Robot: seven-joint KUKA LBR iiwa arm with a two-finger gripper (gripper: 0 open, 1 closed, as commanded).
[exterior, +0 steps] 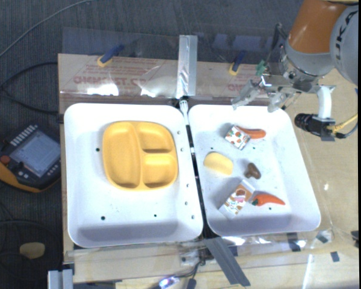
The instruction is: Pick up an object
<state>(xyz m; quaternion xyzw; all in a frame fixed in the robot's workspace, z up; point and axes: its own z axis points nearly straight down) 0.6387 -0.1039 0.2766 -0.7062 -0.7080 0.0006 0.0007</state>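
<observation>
Beyond grey carpet, right white bin (301, 161) on desk holding pale yellow lemon-like toy (218, 163) near its middle: probably light, smooth, best pinched across narrow width; gripper (262, 98) fingers spread, empty.

Red printing runs across the cardboard sheet (93, 77) lying under clear plastic beyond the left bin, but its letters are too blurred to read. The two small cartons (236, 136) (237, 199) in the right bin carry coloured print, also illegible.
</observation>
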